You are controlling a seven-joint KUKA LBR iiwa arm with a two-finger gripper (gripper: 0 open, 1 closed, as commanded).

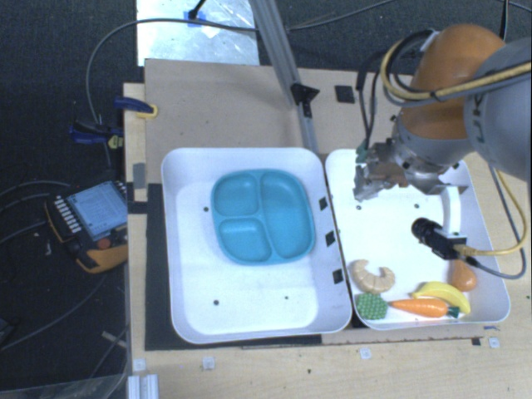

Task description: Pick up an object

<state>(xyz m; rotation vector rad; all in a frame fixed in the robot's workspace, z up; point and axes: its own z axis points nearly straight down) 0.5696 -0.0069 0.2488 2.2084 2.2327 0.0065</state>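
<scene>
We find the bench (224, 98) carrying two shallow white bins side by side. The left bin (187, 264) holds a blue divided plate (262, 216) with three compartments, lying flat in the upper middle of the bin. The right bin (391, 231) holds the loose objects, all gathered along its near edge: a tan, curved pastry-like piece (374, 277), a green textured item (371, 307) just below it, an orange carrot (420, 307) lying on its side to the right of the green item, a yellow banana (445, 293) touching the carrot's upper side, and a brownish-orange rounded item (464, 274) at the bin's right side, just above the banana.

We observe the grey arm (499, 115) with its orange band (449, 65) entering from the right, bent over the upper part of the right bin. The claw (366, 188) sits over the bin's upper left corner, near the dividing wall between the bins and well apart from the cluster of objects. We see nothing between its fingers; whether they stand apart or together we cannot tell, as the detail is too small and blurred.

A black cylindrical fitting (432, 233) with a white bracket (451, 210) shows above the bin's right half, between the claw and the objects. Yellow and black cables (399, 56) loop around the wrist.
</scene>
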